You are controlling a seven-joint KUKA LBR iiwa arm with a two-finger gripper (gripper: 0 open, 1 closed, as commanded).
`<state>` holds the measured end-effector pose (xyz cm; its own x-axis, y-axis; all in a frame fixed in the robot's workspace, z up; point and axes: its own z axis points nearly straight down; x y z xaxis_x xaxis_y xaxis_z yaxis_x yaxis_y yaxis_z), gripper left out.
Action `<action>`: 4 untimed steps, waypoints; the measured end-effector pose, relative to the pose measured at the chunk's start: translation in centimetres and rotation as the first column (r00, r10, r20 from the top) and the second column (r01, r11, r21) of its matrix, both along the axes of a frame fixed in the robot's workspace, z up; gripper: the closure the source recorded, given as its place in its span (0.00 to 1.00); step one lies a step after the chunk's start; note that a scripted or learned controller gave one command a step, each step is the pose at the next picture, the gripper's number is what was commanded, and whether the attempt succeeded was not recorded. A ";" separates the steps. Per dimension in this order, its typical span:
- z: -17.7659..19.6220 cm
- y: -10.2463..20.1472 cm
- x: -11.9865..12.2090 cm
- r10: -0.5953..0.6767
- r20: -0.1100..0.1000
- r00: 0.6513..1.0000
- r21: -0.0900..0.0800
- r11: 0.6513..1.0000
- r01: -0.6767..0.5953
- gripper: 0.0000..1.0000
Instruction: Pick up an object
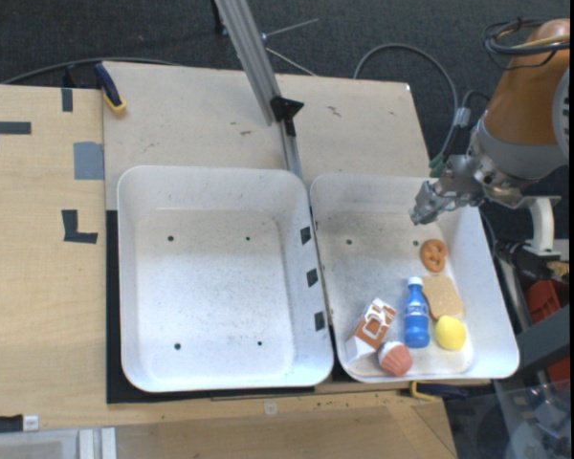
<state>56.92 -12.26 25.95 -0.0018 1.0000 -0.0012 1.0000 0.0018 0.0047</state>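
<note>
Bench bins: right bin (359, 208) (crowded) holds bottle (416, 314).

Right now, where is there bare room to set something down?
The left bin floor is bare wall to wall. The right bin is free along its divider side; its lower right corner is crowded around the blue bottle, below the tool.

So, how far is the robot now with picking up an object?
Nothing looks picked up yet. The gripper hangs over the right bin, near its far edge, carrying nothing. The blue bottle, yellow ball and orange piece lie in the bin. Choosing, grasping and lifting all remain.
</note>
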 end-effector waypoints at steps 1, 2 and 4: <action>-1.3 6.0 -0.8 0.005 -0.007 1.000 0.002 1.000 -0.005 1.00; -1.0 11.7 -0.8 0.006 -0.006 1.000 0.003 1.000 -0.006 1.00; -3.1 22.3 -1.4 0.005 -0.008 1.000 0.002 1.000 -0.005 1.00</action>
